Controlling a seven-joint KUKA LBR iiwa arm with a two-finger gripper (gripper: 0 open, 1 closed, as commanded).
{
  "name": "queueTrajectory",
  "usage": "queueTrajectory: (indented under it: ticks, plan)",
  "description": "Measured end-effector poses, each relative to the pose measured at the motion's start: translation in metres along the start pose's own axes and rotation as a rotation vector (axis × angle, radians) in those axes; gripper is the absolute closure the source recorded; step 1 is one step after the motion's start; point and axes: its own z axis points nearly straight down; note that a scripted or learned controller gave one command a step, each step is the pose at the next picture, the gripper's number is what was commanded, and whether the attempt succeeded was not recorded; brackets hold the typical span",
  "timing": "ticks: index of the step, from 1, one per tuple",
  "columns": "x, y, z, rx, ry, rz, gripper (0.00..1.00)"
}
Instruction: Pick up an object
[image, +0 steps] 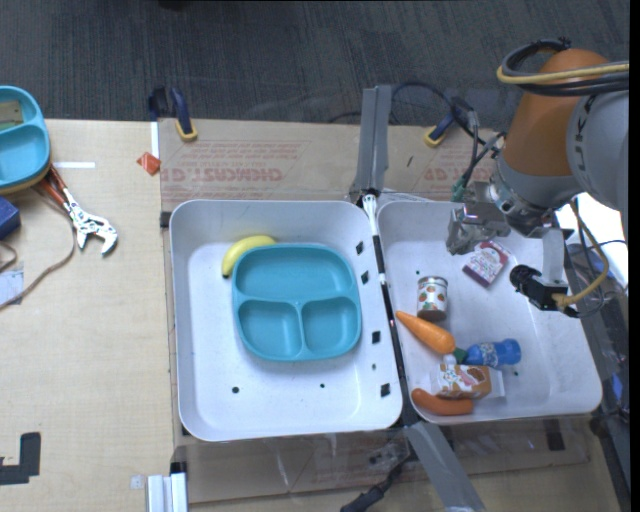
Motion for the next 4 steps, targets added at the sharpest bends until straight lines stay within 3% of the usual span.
queueTrajectory:
  ticks: [1,2,3,4]
  plan:
    - [0.000,0.000,0.001,0.002,0.000,0.000,0.00]
    - [-0.028,-0.046,0.101,0.002,0.001,-0.045,0.00]
    - [-0.029,-0.047,0.092,0.003,0.000,-0.041,1.00]
    - [-0.001,-0.040,0.001,0.002,-0.001,0.253,1.00]
